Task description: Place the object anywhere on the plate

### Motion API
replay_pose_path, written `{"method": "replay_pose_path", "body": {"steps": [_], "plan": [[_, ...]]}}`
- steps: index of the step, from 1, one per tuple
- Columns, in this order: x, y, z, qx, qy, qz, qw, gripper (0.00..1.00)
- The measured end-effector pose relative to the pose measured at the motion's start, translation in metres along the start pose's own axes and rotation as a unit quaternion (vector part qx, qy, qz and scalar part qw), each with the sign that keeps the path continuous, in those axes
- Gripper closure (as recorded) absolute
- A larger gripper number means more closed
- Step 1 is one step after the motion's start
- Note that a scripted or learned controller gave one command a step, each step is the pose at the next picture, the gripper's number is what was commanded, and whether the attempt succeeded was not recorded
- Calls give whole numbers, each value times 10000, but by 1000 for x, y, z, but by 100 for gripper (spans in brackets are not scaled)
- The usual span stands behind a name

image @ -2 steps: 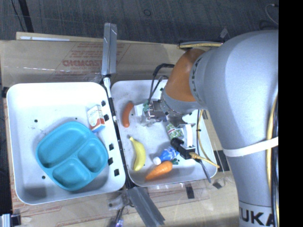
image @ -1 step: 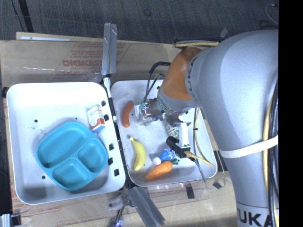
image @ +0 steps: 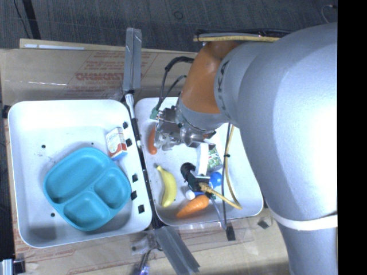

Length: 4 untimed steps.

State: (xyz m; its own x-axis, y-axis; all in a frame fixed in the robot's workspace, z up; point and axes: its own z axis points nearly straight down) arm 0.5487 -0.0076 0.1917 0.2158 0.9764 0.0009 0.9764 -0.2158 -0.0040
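The claw (image: 167, 132) hung low over the right bin (image: 248, 179), near its far-left corner, and whether it was spread or pinched could not be told. A slim orange piece (image: 152, 142) lay just at its left side, long axis running front to back along the bin's left wall; probably the object meant, though nothing showed it gripped. The blue plate (image: 86, 189) lay well apart to the left, in the left bin (image: 34, 125), across the divider. Counted: one plate with three compartments, one small carton (image: 116, 142) beside it, one banana (image: 167, 186), one carrot (image: 193, 206), two bins.
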Motion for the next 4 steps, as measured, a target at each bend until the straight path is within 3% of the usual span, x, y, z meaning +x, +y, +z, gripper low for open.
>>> {"method": "replay_pose_path", "body": {"steps": [1,2,3,4], "plan": [[75,-32,2,22,-10,105,9999,100],[101,-98,18,24,-14,-1759,9844,100],[146,-100,90,-99,28,123,9999,100],[133,-9,53,1,-6,-699,9976,100]]}}
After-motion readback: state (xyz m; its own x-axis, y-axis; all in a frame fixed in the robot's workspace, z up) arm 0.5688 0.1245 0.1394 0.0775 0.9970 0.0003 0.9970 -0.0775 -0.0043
